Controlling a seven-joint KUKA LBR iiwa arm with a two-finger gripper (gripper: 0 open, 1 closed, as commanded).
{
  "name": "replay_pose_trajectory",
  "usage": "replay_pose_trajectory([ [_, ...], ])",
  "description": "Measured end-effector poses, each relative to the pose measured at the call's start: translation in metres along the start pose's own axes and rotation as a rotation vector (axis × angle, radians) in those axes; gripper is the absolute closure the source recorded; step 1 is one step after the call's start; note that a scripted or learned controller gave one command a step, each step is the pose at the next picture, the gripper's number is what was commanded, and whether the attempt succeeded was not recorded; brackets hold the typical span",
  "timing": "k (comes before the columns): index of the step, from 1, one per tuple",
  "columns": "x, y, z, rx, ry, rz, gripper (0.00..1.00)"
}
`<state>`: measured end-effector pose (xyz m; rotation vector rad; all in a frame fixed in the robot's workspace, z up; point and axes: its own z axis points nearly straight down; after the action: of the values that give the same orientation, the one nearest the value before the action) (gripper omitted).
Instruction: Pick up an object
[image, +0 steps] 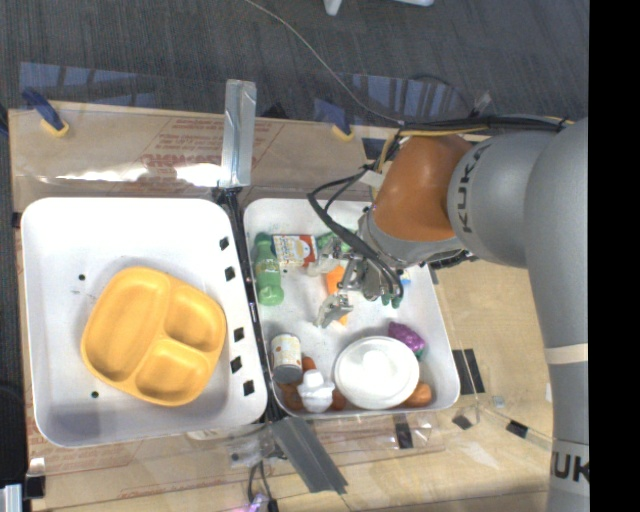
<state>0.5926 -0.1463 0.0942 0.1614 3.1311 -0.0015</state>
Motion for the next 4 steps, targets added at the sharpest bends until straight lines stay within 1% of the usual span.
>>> replay_pose_trajectory([
  [1, -0.002, 0.002, -0.011, 0.001, -0.005, -0.009, 1.00],
  [2, -0.004, -0.013, -0.010, 0.000, 0.000, -0.370, 1.00],
  [3, -0.004, -0.013, -0.010, 0.000, 0.000, -0.370, 0.00],
  [4, -0.008, -0.024, 0.000, 0.000, -0.002, -0.248, 0.00],
])
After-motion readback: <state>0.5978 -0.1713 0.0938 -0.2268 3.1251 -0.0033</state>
